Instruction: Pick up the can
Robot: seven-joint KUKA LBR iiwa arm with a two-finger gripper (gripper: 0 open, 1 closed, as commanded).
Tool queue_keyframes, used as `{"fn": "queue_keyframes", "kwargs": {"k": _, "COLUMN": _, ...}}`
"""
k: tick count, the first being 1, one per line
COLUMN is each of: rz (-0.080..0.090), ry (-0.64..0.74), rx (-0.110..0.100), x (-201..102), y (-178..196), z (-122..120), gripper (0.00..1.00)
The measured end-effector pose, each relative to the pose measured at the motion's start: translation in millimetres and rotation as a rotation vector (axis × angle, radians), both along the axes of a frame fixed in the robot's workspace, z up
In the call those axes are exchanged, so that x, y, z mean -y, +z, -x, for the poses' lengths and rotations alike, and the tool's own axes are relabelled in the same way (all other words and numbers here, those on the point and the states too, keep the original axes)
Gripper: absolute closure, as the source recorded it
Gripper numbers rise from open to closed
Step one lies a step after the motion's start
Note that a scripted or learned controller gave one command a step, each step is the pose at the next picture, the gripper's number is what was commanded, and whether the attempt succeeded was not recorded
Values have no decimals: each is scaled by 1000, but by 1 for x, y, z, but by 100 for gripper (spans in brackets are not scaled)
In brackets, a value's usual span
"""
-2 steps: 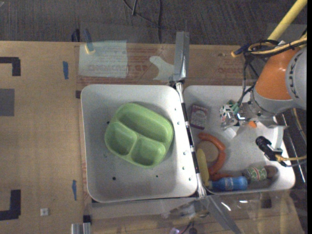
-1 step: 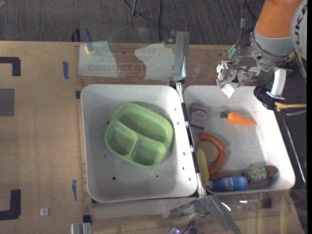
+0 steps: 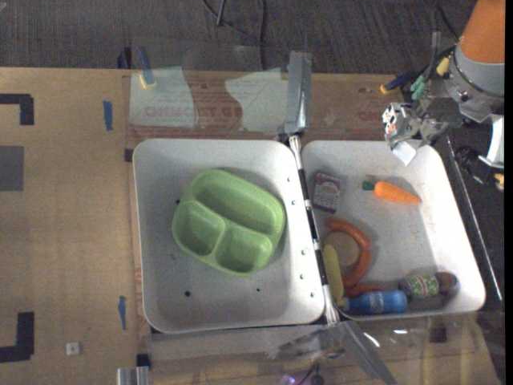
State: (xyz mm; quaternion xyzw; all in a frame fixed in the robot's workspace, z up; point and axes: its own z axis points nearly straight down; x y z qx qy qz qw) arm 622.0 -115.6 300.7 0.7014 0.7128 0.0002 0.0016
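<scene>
The can [image 3: 422,284] lies on its side near the front right corner of the right bin [image 3: 461,215]; it has a green and red label and a dark end. My gripper [image 3: 403,137] hangs over the back edge of the right bin, at its far right. It is well behind the can and nothing is seen in its grasp. The grey arm with its orange band [image 3: 486,22] comes in from the upper right.
The right bin also holds a carrot [image 3: 395,192], a small purple packet [image 3: 325,191], a curved orange-red sausage [image 3: 354,243], a yellow banana [image 3: 333,273] and a blue bottle [image 3: 377,301] beside the can. A green divided plate [image 3: 228,221] lies in the left bin [image 3: 152,215].
</scene>
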Motion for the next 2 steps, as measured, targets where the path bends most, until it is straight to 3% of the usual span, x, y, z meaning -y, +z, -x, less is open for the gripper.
{"fn": "queue_keyframes", "kwargs": {"k": 1, "rz": -2, "ry": -54, "rx": -3, "x": -22, "y": -95, "z": 13, "gripper": 100}}
{"fn": "queue_keyframes", "kwargs": {"k": 2, "rz": -1, "ry": -662, "rx": -2, "x": 52, "y": -30, "z": 0, "gripper": 100}}
